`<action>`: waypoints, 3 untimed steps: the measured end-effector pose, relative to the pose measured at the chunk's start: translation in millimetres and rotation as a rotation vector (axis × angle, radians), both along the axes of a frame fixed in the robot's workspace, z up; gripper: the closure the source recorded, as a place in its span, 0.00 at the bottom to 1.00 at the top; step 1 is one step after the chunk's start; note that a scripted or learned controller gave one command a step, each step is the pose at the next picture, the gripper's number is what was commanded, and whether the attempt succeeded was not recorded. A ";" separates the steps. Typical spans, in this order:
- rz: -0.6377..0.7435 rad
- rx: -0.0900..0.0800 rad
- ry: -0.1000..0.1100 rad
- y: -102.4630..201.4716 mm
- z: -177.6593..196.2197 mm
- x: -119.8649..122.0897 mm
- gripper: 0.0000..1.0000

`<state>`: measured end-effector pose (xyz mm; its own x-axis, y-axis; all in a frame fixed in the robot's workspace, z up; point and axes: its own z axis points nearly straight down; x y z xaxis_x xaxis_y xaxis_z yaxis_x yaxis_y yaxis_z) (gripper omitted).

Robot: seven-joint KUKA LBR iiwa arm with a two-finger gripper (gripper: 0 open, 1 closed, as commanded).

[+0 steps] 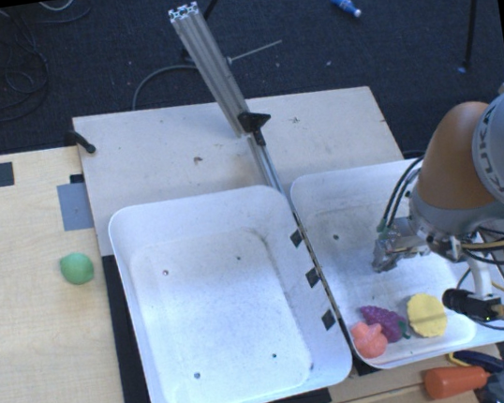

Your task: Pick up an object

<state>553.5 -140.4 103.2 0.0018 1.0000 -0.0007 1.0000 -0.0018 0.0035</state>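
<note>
Arm: reaches in from the right, orange band above the wrist.
Gripper [386, 258]: low, pointing down and leftward.

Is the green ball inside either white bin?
No, the green ball lies on the wooden bench top, apart from and left of the left bin.

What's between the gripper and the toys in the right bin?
Nothing visible. The gripper hangs over bare floor of the shallow white right bin. The purple lumpy toy, orange-pink round toy and yellow round toy lie nearer the front wall, with open bin floor between.
</note>
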 end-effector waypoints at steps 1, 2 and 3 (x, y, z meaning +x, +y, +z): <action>0.001 0.000 -0.001 -2.2 62.1 0.7 1.00; 0.001 0.000 -0.002 -5.7 124.4 3.1 1.00; 0.001 0.000 0.002 -6.2 146.6 3.1 1.00</action>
<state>556.6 -146.6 249.8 0.0008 1.0000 -0.0003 1.0000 -0.0008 0.0013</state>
